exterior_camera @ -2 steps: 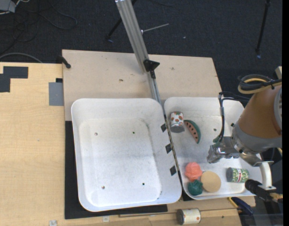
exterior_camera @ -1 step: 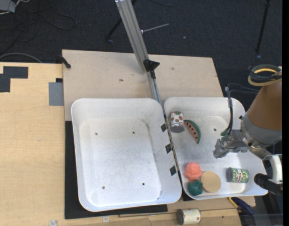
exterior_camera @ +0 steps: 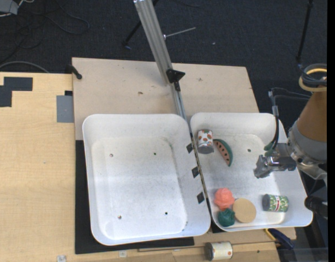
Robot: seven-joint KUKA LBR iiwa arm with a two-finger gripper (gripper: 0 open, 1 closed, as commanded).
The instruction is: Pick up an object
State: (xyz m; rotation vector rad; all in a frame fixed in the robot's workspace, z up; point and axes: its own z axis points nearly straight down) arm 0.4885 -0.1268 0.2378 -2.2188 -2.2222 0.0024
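Observation:
The right bin (exterior_camera: 238, 121) holds several small objects. A small can with a red and white label (exterior_camera: 204, 141) lies near its left wall, and a watermelon slice (exterior_camera: 225, 151) lies beside it. At the front sit a pink ball (exterior_camera: 223, 197), a dark green lump (exterior_camera: 227, 217), a tan round disc (exterior_camera: 245, 210) and a green-labelled can (exterior_camera: 275, 202). My gripper (exterior_camera: 264, 167) hangs over the right side of this bin, above the green can and right of the watermelon slice. Nothing shows between its fingers.
The left bin (exterior_camera: 96, 146) stands beside the right one, with a metal divider and black clips (exterior_camera: 193, 171) between them. A slanted aluminium bar (exterior_camera: 156, 42) rises behind the bins. A small cylinder (exterior_camera: 218, 250) lies on the bench in front.

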